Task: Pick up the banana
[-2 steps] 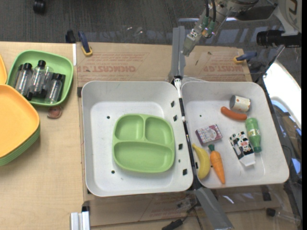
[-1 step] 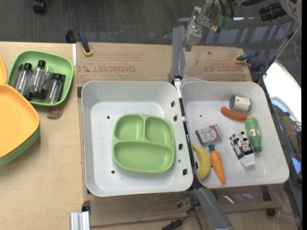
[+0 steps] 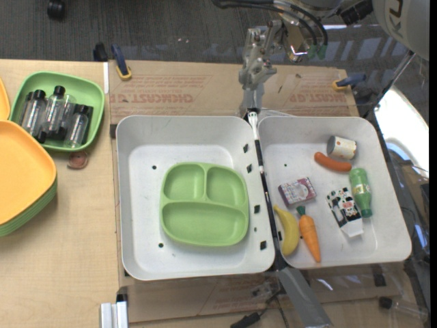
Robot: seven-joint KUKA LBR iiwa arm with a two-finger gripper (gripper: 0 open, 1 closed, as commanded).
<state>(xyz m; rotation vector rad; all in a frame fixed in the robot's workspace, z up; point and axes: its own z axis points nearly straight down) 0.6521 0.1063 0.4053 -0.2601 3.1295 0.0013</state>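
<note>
A yellow banana [image 3: 287, 230] lies in the right bin [image 3: 390, 203] near its front left corner, right beside an orange carrot [image 3: 310, 237]. My gripper [image 3: 256, 75] hangs at the top of the camera view, above the far end of the seam between the two bins, well away from the banana. Its fingers point down and nothing shows between them.
The right bin also holds a pink box [image 3: 297, 190], a sausage [image 3: 332, 162], a small can [image 3: 342, 145], a green bottle [image 3: 360, 191] and a milk carton [image 3: 345, 210]. A green divided plate [image 3: 205, 204] lies in the left bin [image 3: 136, 183]. Orange plates [image 3: 20, 176] and a green tray of bottles [image 3: 58, 111] sit at left.
</note>
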